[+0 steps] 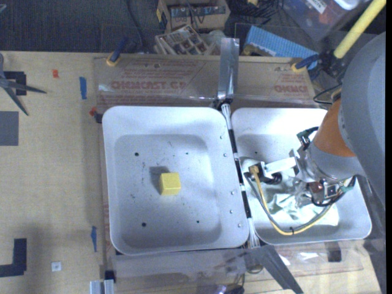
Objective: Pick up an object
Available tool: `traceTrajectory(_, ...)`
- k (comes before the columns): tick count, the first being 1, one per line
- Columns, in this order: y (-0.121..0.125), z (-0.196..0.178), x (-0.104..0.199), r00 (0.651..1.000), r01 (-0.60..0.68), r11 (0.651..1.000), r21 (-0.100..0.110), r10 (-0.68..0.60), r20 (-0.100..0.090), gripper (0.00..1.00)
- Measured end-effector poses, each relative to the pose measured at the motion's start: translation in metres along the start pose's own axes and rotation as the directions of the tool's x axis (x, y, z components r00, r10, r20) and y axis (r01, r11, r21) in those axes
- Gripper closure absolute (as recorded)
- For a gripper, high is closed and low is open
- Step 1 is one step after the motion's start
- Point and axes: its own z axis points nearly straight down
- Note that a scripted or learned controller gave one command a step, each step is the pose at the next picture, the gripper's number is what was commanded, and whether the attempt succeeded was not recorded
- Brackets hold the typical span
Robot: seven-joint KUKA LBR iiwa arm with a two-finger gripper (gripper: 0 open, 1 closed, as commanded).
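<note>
Small yellow block (170, 183) sitting alone near the middle of the left bin (122, 127), well apart from every wall, with bare white floor on all sides. Across the shared rim from that block, in the right bin (257, 124), grey arm (361, 103) lowered with gripper (298, 196) close above the floor amid looping yellow cable (269, 216). Jaw opening impossible to tell; nothing visibly gripped.
</note>
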Motion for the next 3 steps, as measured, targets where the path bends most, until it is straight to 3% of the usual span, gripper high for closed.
traceTrajectory(1,0.051,-0.048,0.045,1.000,-0.003,1.000,-0.005,0.003,-0.006,1.00)
traceTrajectory(2,0.005,0.029,-0.004,1.000,-0.007,1.000,-0.007,0.007,-0.015,1.00)
traceTrajectory(3,-0.006,-0.064,0.063,1.000,0.001,1.000,-0.005,-0.001,-0.006,1.00)
